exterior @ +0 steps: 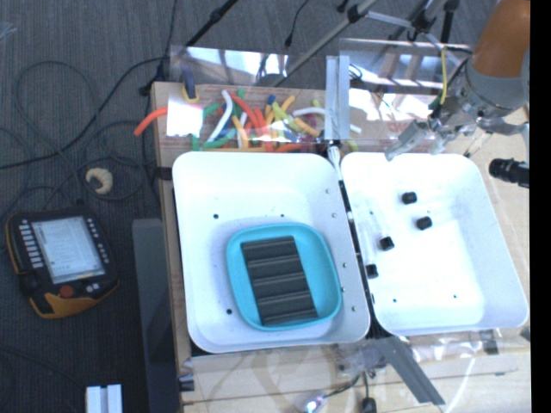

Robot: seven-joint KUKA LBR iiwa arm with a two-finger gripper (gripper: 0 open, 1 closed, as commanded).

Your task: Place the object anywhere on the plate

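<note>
A wooden bench [172, 256] fills the middle and right of the frame, its bare edge showing at the left and bottom. Two shallow white bins sit directly on it, touching side by side: the left bin [207, 196] at centre and the right bin [482, 256] toward the right edge. A jumble of coloured tubes [250, 123] lies along the bench's upper edge, just behind the left bin.
</note>
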